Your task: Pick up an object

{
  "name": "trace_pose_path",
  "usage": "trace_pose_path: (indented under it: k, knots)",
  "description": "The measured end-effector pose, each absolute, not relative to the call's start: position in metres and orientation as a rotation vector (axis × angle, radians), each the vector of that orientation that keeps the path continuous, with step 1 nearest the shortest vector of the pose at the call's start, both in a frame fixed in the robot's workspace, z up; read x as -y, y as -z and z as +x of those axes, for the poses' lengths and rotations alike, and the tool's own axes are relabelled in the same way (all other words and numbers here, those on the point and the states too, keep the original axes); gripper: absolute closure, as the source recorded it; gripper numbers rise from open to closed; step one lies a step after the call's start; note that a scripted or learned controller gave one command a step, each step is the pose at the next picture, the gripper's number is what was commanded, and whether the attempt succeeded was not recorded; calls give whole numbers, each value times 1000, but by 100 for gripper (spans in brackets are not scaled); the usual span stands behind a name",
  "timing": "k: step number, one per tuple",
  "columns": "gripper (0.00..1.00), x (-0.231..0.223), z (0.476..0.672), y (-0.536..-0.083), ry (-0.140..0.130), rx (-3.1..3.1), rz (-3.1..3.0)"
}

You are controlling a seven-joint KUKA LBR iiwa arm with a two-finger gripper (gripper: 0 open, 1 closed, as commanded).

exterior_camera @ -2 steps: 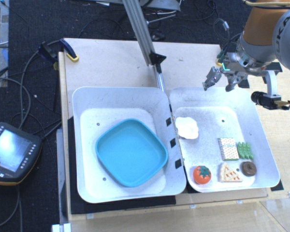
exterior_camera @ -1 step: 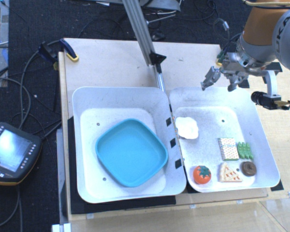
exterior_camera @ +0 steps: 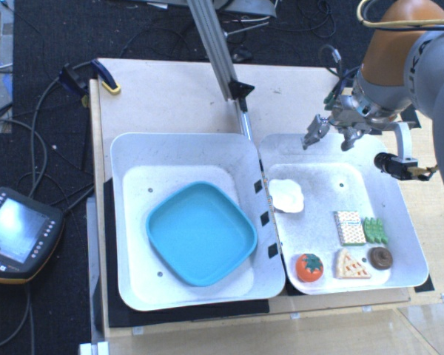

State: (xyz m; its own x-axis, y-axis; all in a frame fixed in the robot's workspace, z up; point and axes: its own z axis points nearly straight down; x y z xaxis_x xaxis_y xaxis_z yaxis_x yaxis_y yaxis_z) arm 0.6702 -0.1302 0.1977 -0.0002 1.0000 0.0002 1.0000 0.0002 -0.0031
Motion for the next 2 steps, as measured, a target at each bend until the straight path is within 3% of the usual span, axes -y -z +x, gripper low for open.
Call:
trace_pose_path:
  k: [2]
  knots:
    - [0,121,669,-93,-4,2220,-2219]
